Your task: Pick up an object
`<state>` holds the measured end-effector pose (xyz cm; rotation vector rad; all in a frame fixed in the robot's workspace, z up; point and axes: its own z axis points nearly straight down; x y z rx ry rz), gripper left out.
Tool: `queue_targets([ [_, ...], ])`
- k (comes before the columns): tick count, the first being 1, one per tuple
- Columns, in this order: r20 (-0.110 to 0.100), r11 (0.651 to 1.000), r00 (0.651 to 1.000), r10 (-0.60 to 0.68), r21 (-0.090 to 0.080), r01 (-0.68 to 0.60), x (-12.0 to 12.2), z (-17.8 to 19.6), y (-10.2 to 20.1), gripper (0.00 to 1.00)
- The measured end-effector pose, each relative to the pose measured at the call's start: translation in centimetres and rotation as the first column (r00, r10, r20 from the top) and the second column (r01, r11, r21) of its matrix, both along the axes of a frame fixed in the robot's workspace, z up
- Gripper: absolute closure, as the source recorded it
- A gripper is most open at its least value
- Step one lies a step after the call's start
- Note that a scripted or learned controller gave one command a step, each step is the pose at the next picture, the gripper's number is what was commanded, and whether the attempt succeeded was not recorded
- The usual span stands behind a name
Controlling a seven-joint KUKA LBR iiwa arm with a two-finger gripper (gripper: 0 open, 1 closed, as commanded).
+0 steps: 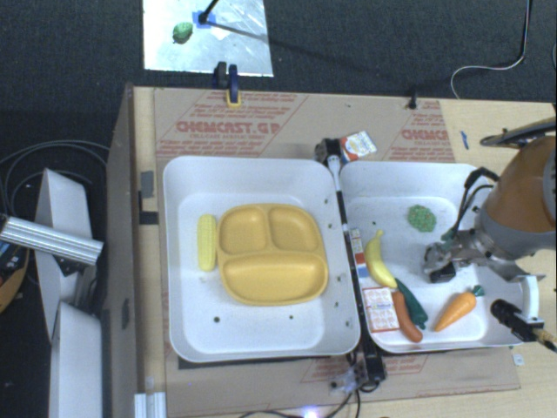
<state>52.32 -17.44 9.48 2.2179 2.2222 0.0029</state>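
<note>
I see the gripper (pixel 441 264) low in the right bin (pixel 396 185), between broccoli (pixel 422 218) and carrot (pixel 455 310). I cannot tell its opening or any hold.

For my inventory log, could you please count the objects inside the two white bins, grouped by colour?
Yellow: 3, the corn cob, the divided plate, the banana
Green: 1, the broccoli piece
Orange: 1, the carrot
Red with dark green: 1, the chili-like vegetable
White with red print: 1, the small card
Total: 7
</note>
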Motion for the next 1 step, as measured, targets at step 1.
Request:
queue_targets([
  [1, 0.0, 1.0, 1.0, 0.002, 0.001, -0.002, 6.97, -1.01, 5.34, 1.0],
])
